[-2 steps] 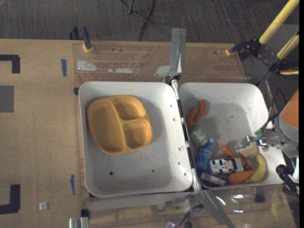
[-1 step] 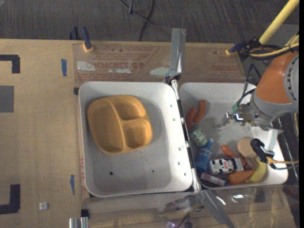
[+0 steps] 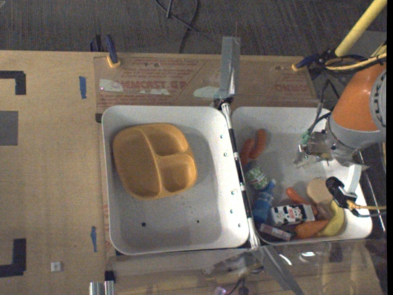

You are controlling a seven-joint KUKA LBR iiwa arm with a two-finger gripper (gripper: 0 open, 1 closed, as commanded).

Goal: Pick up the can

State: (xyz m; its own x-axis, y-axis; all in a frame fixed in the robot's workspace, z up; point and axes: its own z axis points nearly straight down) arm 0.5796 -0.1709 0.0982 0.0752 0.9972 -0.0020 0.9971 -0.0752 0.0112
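Clearly, step: the approach; nothing is lifted yet, and the can (image 3: 258,177) lies untouched.
Can: a small cylinder on its side with a green, shiny label, at the left edge of the right bin (image 3: 279,131), beside the divider, just near of two orange sausage shapes (image 3: 253,146).
Tool: the tool (image 3: 313,152) hangs over the far right of that bin, well apart from the can; whether it is apart or together I cannot tell.
Next move: probably a shift left and slightly nearer, then a descent square across the can's round body, which could roll.
Neighbours: a blue packet (image 3: 264,204) touches the can's near side; a printed carton (image 3: 293,214), a banana (image 3: 334,221) and a carrot (image 3: 310,228) crowd the near right.
Left bin: smooth white plastic (image 3: 202,226), bearing a matt yellow divided plate (image 3: 155,160).
Surface: pale, flat wood (image 3: 49,165).
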